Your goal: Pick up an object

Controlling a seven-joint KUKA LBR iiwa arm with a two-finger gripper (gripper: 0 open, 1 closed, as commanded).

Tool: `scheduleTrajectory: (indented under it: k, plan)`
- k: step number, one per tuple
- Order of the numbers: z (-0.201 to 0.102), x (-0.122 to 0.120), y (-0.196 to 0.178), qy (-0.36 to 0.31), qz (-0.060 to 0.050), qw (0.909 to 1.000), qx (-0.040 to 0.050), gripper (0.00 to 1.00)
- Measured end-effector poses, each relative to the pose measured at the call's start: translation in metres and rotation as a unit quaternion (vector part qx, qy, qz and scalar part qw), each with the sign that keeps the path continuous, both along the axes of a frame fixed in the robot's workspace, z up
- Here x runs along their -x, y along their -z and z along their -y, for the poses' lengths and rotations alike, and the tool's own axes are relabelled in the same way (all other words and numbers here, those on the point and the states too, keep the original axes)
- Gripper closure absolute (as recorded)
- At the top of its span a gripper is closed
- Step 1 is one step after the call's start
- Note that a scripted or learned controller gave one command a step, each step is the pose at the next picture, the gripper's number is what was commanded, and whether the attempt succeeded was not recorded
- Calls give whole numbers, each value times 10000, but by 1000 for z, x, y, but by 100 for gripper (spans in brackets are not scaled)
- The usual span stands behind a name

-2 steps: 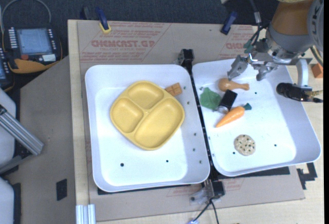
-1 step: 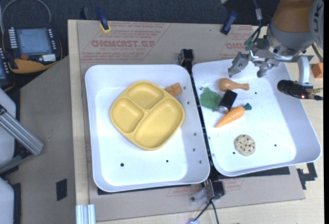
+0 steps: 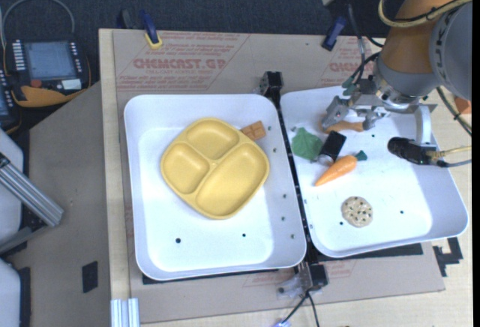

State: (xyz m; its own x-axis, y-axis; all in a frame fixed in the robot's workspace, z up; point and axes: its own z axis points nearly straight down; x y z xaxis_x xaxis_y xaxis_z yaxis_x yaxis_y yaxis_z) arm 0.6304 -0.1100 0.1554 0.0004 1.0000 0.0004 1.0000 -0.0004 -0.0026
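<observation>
My gripper [image 3: 349, 118] hangs low over the far left part of the right bin [image 3: 420, 205], open. Its two grey fingers [image 3: 331, 115] stand apart on either side of a small orange piece [image 3: 346, 125] that lies on the bin floor. Just in front of it lie a black block [image 3: 331, 147], a green leafy piece [image 3: 304, 144] and an orange carrot [image 3: 337, 169] with a green tip. Further forward lies a round cookie [image 3: 357, 211].
The left bin [image 3: 150, 228] bears a yellow divided plate [image 3: 215, 166], with a small brown block [image 3: 253, 130] at the plate's far right edge. The ridge between the two bins runs just left of the green piece.
</observation>
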Motion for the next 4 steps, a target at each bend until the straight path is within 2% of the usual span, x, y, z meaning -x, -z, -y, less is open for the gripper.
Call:
scheduleTrajectory:
  k: [1, 2, 3, 4]
  plan:
    - [4, 5, 60, 1, 5, 10000, 0, 0]
    - [5, 2, 65, 0, 36, 10000, 15, 0]
    - [5, -1, 52, 0, 92, 10000, 16, 100]
    - [3, 2, 7, -5, 42, 10000, 10, 100]
